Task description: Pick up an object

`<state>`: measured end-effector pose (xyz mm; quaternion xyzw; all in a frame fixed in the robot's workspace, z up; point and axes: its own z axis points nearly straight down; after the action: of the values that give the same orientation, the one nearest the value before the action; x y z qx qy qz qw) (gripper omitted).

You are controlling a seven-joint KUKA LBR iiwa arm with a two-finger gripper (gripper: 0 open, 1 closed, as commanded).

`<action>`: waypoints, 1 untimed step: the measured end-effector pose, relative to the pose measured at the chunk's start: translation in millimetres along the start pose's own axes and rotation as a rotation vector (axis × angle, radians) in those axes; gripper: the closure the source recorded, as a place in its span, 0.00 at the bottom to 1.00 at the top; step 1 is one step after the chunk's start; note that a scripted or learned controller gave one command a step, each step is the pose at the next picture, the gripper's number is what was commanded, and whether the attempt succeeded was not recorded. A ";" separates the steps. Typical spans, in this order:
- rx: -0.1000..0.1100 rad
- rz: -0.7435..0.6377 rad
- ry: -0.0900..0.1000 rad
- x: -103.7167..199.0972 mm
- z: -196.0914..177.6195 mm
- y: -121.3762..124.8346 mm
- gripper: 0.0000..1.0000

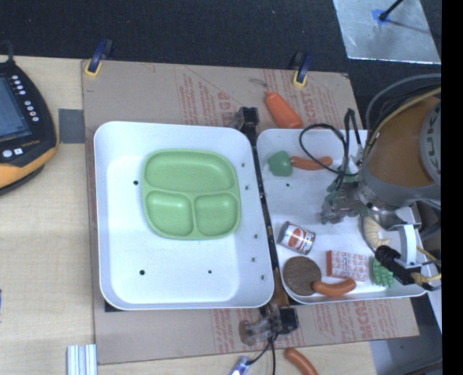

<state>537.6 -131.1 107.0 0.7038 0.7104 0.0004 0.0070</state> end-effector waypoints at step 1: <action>0.000 0.000 0.000 0.1 0.1 -0.1 0.00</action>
<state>537.5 -131.1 106.9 0.7037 0.7104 0.0004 0.0070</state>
